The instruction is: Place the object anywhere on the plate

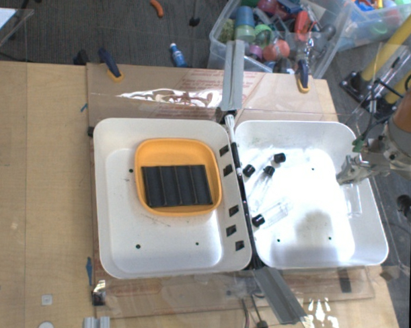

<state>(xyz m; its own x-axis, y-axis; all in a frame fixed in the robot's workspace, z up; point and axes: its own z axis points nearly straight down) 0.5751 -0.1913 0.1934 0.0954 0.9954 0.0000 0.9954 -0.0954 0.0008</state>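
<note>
Two white bins (115, 258): one orange plate (179, 151), three black-capped clear vials (268, 212); fingers (346, 173) state unclear

Left bin (115, 251): we find the plate (179, 152) in its rear half, a grooved block (176, 186) lying on the plate.
Right bin (364, 246): touching the left bin along the middle divider; we see three clear vials (271, 215) with caps in its left half, two behind, one in front.
Gripper (353, 170): over the right bin's right rim, well apart from the vials.
Behind the bins: we note a tub of toys (277, 28) on the floor.
</note>
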